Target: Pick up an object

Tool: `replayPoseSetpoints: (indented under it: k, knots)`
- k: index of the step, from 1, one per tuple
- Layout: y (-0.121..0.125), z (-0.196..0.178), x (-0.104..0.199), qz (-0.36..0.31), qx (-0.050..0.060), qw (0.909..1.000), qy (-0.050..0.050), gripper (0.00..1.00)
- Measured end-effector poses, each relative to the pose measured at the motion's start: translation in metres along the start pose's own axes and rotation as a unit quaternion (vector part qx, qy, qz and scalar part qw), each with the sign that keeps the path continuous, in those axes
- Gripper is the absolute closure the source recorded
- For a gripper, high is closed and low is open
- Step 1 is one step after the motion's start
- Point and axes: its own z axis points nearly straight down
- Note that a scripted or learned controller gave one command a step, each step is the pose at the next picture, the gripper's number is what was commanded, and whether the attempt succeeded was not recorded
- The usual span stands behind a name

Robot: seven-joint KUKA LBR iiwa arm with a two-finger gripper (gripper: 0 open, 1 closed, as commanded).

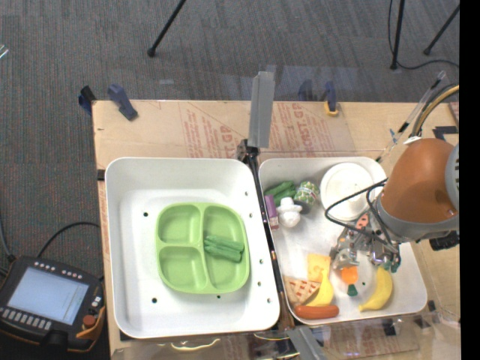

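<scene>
Gripper (365,253) hangs low inside the right bin (411,287), under the arm's orange band (420,186); whether it is released or clenched I cannot tell, since the metal parts blur together from above, and nothing can be seen caught in it. Just below it lies a small orange piece with a green end (349,275), and to its right a yellow banana (379,291) rests near the bin's lower right corner. To the left of the orange piece lies a yellow wedge (318,265), with another yellow fruit (322,294) below it, a waffle-patterned slice (298,287) beside that, and a red-orange sausage (317,311) along the bottom wall. Farther up the bin sit a white bowl (345,184), a white figure (289,213), a green pod (280,190) and a purple item (270,205). In the left bin (127,201) rests a green divided plate (180,238), holding green beans (223,247) in its right compartment.
</scene>
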Motion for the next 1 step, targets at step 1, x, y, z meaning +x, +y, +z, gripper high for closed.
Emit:
replayPoseSetpoints:
  k: [1]
  knots:
    - [-0.0008,-0.0002,0.0000,0.000,0.000,1.0000,0.000,0.00]
